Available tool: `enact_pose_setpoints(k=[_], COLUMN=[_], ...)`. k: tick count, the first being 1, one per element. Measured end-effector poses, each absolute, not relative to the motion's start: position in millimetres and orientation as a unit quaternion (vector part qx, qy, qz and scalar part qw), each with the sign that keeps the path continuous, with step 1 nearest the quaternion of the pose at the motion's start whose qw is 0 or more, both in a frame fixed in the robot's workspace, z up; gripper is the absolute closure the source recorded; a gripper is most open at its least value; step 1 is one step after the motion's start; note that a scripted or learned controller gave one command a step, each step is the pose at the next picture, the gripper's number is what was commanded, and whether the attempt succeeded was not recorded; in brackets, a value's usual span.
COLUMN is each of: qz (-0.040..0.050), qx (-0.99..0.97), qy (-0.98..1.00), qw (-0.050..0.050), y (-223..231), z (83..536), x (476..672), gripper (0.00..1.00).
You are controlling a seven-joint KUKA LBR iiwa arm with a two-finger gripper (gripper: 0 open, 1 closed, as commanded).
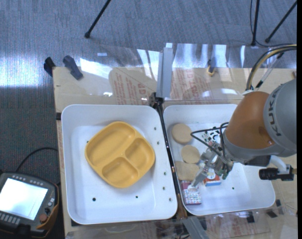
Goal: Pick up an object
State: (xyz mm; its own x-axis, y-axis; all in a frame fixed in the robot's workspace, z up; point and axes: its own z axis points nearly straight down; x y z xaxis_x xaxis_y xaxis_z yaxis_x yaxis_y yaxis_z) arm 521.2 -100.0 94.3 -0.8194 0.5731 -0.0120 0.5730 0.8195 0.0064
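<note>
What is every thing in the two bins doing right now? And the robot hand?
yellow plate: lying flat, right way up, alone in the left bin.
three round tan discs: lying flat in a column along the left side of the right bin.
small patterned packet: lying flat near the right bin's front edge.
gripper: low over the right bin, above the lowest disc and the packet.
</note>
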Motion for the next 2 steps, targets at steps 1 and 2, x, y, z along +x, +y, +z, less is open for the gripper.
enact_pose_setpoints(k=[1,2], qz=[0.0021,0.0017], qx=[0.297,0.280], qy=[0.955,0.960], qw=[0.003,0.003], y=[-97,-28], z=[103,190], x=[520.5,507.6], gripper=[1.00,1.00])
